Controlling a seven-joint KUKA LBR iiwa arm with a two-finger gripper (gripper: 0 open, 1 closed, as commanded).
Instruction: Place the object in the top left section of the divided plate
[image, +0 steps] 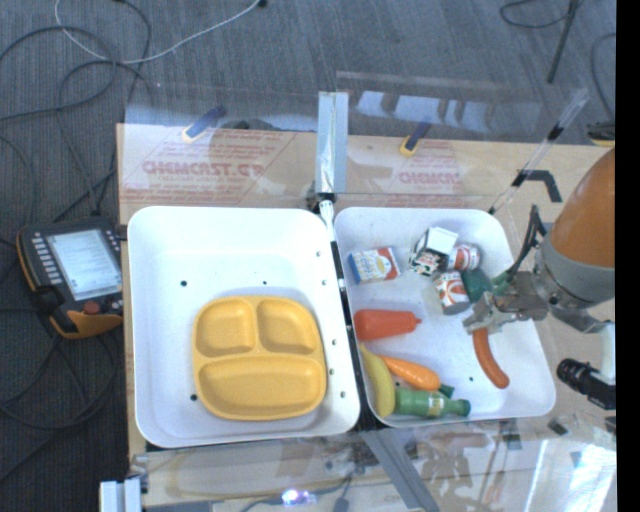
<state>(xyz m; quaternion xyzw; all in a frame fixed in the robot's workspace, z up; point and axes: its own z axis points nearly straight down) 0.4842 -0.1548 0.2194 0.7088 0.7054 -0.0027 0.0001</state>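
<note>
A yellow divided plate (258, 357) lies in the left bin (150, 300), with its top left section (228, 328) bare. My gripper (487, 312) hangs over the right side of the right bin (530, 400). It is just above the upper end of a red-orange sausage (493, 364) and beside a small red and white can (452, 291). I see nothing clearly held in it.
The right bin also holds a small carton (373, 265), a white and black toy (434, 250), a red pepper-like piece (386, 323), a banana (377, 380), a carrot (412, 372) and a green bottle (430, 404). A teach pendant (70, 270) lies left of the bench.
</note>
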